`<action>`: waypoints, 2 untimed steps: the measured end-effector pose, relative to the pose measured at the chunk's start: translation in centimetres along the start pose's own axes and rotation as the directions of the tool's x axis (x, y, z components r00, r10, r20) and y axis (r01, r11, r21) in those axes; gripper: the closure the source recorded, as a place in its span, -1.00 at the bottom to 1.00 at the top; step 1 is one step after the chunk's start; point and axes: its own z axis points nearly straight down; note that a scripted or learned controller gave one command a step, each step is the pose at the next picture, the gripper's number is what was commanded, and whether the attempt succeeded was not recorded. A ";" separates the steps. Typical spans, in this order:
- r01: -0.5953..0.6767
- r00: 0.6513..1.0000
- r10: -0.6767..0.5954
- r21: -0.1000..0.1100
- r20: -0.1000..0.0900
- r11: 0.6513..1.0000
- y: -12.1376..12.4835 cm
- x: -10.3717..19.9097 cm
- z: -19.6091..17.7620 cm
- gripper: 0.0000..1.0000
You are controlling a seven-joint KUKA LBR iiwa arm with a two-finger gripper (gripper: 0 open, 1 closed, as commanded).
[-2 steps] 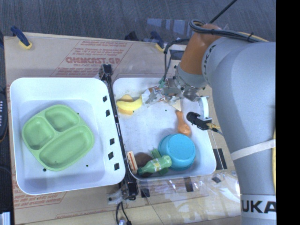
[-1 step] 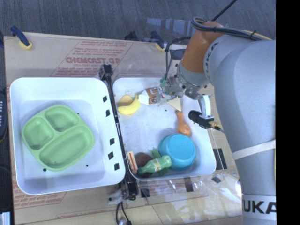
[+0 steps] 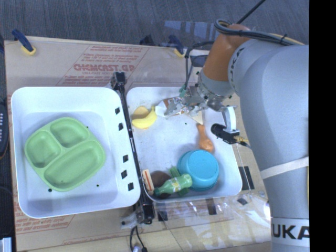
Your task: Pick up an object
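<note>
My gripper (image 3: 175, 106) hangs over the far part of the right bin (image 3: 157, 151), reaching in from the right under the grey arm with its orange band. A yellow banana-like toy (image 3: 144, 117) lies just left of the gripper, close to the bin's left wall. An orange carrot-shaped toy (image 3: 204, 139) lies below the wrist. A blue bowl (image 3: 199, 168) sits at the near right of the bin. Beside it lie a green bottle (image 3: 177, 184) and a brown object (image 3: 157, 179).
The left bin (image 3: 21, 193) holds a green divided plate (image 3: 64, 152). A black clamp strip (image 3: 126, 135) runs between the two bins. The bulky grey arm covers the right side of the bench. Cardboard lies under both bins.
</note>
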 end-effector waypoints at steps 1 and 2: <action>0.005 1.000 -0.005 0.002 0.001 1.000 0.0 0.0 -1.1 1.00; 0.005 1.000 -0.005 0.002 0.001 1.000 0.0 0.0 -1.1 -1.00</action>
